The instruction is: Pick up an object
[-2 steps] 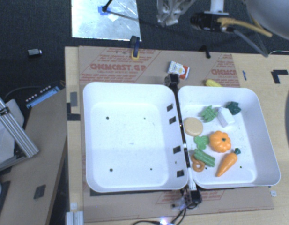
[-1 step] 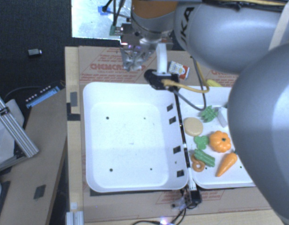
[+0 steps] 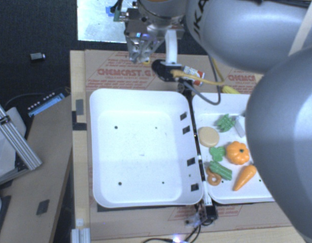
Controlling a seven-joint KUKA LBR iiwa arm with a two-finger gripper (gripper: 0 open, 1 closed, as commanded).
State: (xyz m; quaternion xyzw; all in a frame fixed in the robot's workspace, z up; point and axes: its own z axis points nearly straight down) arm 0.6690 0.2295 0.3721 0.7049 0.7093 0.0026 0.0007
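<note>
Nearest the camera, a knot of wires [image 3: 202, 217] lies on the cardboard sheet [image 3: 115, 72] just off the near right corner of the left bin [image 3: 140, 151]. The left bin is a shallow white tray whose floor shows four small dark dots. The right bin [image 3: 227, 194] butts against its right wall, with black clips [image 3: 186, 130] along the seam. All the loose things for picking lie to the right of the left bin, inside the right bin. Closest to the left bin's near right corner is a small brown ring [image 3: 214, 178]. An orange carrot [image 3: 244, 177] lies further right, tilted, with its thin end toward the near side. A dark green piece [image 3: 220, 169] touches the ring on its far side. Beyond that, an orange pumpkin [image 3: 237, 153] sits further from the left bin than a pale round disc [image 3: 208, 136], which lies just beside the shared wall. A light green leafy piece [image 3: 225, 122] lies beyond the disc, level with the left bin's far half. The grey arm [image 3: 257, 29] covers whatever lies further right. Left of the left bin, the tan worktop [image 3: 54, 151] carries an aluminium rail [image 3: 16, 146]. Beyond the left bin's far rim, the tool [image 3: 140, 52] hangs over the cardboard's red print, well apart from the things in the right bin. Whether it is open or closed cannot be told.
</note>
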